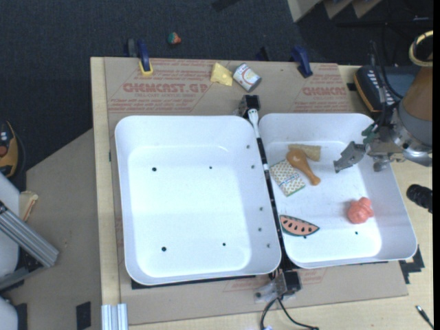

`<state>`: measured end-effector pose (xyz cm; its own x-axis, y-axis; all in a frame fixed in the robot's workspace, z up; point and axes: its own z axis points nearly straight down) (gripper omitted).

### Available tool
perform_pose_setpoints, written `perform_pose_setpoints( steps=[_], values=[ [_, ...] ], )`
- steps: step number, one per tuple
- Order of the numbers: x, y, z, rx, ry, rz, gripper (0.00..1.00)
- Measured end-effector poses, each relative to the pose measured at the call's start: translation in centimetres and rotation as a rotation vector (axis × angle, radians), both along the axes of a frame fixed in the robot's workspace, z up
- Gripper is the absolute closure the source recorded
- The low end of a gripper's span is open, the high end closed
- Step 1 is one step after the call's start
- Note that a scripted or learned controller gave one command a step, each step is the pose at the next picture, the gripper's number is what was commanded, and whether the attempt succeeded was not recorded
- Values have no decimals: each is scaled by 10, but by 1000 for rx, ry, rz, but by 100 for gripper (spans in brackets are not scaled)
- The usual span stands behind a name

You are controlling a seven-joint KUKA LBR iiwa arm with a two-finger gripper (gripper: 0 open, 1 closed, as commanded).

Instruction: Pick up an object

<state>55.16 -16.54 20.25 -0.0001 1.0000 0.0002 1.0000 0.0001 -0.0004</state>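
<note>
The right bin (392, 246) holds several small objects. A tan bread slice (307, 152) lies beside an orange drumstick-shaped toy (303, 166). Just left of them is a patterned white packet (287, 177). A watermelon slice (299, 226) rests near the bin's front left, and a pink lump (359, 210) sits toward the front right. My gripper (363, 159) hangs over the bin's right side, above the pink lump and right of the bread. Its fingers (346, 159) are spread open with nothing between them.
The left bin (130, 184) adjoins the right one along a black divider. On the cardboard behind the bins lie a yellow wedge (221, 75) and a small white carton (247, 77). Blue clamps (144, 59) grip the board's back edge.
</note>
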Motion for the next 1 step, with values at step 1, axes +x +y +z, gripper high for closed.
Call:
perform_pose_setpoints(
  steps=[1],
  values=[
    [42,-10,-125,2,5,2,0]
  ],
)
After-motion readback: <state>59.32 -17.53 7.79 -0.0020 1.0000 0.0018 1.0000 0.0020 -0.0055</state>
